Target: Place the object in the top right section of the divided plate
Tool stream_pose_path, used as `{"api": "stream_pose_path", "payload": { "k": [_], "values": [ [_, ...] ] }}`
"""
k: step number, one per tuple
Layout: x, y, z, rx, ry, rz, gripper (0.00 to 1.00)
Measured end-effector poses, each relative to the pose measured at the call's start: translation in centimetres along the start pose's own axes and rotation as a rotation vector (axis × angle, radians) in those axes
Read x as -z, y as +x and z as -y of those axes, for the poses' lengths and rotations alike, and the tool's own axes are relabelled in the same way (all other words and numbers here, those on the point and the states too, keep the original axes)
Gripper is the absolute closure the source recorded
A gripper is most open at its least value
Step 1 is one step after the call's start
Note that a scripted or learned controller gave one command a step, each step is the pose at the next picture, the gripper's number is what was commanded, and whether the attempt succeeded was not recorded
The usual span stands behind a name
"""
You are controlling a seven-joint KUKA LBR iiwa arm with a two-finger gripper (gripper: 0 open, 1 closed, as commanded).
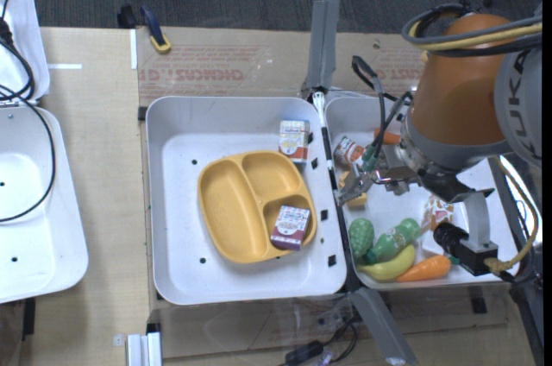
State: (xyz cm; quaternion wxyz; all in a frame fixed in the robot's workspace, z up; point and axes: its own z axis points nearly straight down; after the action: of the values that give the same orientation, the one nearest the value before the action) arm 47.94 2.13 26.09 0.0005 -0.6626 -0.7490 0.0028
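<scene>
My fingers [352, 193] hang over the right bin [483, 282], whether wide or narrow I cannot tell; a small carton [291, 227] lies in the yellow divided plate [228, 213].

yellow divided plate [233, 213], small carton [291, 228] inside

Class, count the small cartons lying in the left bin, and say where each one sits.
2. One carton lies in the lower right section of the yellow plate. The other carton stands on the bin floor just beyond the plate's top right edge.
</scene>
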Motion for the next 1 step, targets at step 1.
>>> {"api": "stream_pose_path", "payload": {
  "k": [1],
  "values": [
    [0.52,-0.1,-0.16,0.002,0.007,0.003,1.0]
  ]
}}
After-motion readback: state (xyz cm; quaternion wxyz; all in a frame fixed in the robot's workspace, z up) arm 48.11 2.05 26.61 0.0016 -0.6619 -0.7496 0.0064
